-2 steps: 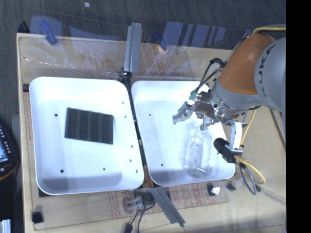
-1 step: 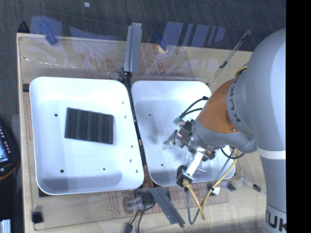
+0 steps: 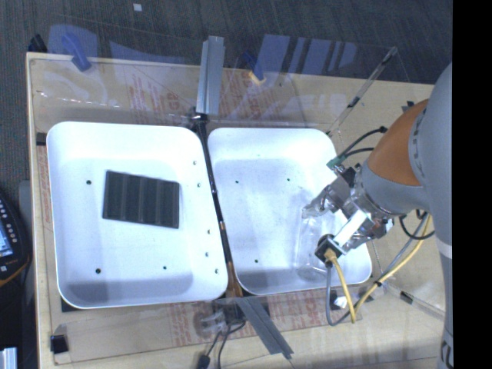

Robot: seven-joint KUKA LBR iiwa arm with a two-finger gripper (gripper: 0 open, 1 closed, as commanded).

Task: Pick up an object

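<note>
A dark grey ribbed rectangular pad [image 3: 141, 199] lies flat in the middle of the left bin [image 3: 69, 148]. In the right bin [image 3: 254, 160], a clear plastic piece [image 3: 310, 233] rests near the right wall; it is see-through and hard to outline. My gripper [image 3: 329, 204] is low over the right side of that bin, right at the upper edge of the clear piece. The wrist hides the contact, so I cannot tell whether the gripper touches or holds it.
The grey arm with its orange band [image 3: 396, 156] comes in over the right bin's right rim. A metal divider bar [image 3: 209, 75] stands behind the gap between the bins. Clear panels line the bench's back edge.
</note>
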